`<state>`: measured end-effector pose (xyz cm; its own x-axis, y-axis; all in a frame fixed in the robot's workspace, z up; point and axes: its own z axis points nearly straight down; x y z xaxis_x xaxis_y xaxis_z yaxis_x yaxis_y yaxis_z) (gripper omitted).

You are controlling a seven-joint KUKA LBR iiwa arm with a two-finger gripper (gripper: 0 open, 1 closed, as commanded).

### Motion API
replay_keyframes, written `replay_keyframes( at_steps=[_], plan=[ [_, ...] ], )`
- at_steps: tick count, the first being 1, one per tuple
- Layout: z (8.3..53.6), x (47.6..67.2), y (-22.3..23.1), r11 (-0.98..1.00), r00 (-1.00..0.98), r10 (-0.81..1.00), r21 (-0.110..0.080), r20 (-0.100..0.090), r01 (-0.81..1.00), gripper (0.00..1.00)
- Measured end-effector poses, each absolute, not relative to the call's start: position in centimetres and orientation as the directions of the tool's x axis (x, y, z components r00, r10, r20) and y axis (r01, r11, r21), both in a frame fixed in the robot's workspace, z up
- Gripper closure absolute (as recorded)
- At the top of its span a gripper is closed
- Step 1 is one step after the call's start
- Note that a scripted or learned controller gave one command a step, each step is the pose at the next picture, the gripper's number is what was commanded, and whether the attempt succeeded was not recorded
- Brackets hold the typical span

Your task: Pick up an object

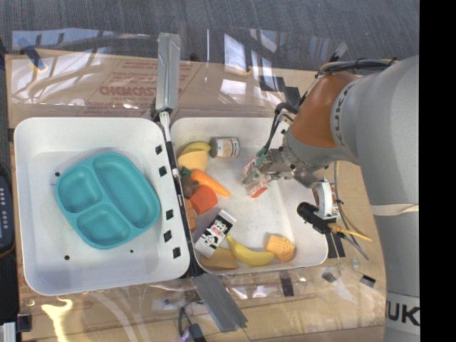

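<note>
Gripper (pixel 258 179) sits low in the right bin (pixel 246 127); jaw state cannot be determined. A small red-and-white object (pixel 258 190) lies at its tip, 6 o'clock side, touching or just beside.

A: Cam position?
B: One fixed cam above bench, angled down. Left bin (pixel 28 191) and right bin (pixel 285 130) both in frame. Arm (pixel 370 120) enters from right.

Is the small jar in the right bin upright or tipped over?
Tipped: the jar lies on its side, beside the yellow toy.
</note>
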<state>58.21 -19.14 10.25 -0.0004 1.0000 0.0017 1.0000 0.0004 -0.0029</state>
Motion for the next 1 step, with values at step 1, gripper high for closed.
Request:
replay_keyframes(
  at_steps=[1],
  plan=[
    [18.7,65.89,-13.07,-0.13,0.13,0.991,0.004,0.001,0.991,1.0]
  ],
)
